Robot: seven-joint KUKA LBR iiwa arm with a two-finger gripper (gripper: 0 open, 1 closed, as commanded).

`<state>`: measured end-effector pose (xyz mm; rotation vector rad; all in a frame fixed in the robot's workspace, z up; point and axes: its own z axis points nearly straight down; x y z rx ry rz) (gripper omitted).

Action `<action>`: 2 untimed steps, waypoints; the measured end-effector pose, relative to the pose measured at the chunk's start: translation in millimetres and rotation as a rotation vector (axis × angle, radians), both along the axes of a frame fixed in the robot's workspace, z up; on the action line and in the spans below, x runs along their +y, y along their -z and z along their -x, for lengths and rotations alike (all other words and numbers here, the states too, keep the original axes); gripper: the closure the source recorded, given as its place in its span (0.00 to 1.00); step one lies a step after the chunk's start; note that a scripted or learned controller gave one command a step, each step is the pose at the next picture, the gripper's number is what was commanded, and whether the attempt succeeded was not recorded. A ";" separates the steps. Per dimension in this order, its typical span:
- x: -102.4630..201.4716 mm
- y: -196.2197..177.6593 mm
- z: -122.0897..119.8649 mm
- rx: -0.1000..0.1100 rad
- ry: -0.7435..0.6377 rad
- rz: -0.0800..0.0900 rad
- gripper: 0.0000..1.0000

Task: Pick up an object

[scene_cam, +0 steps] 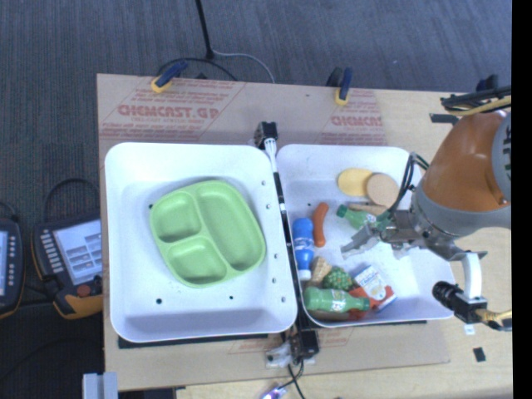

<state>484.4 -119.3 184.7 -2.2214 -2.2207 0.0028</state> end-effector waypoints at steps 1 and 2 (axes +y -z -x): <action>5.9 91.5 -67.1 -0.002 0.058 0.000 0.00; 7.6 96.3 -133.2 -0.010 -0.038 0.004 0.00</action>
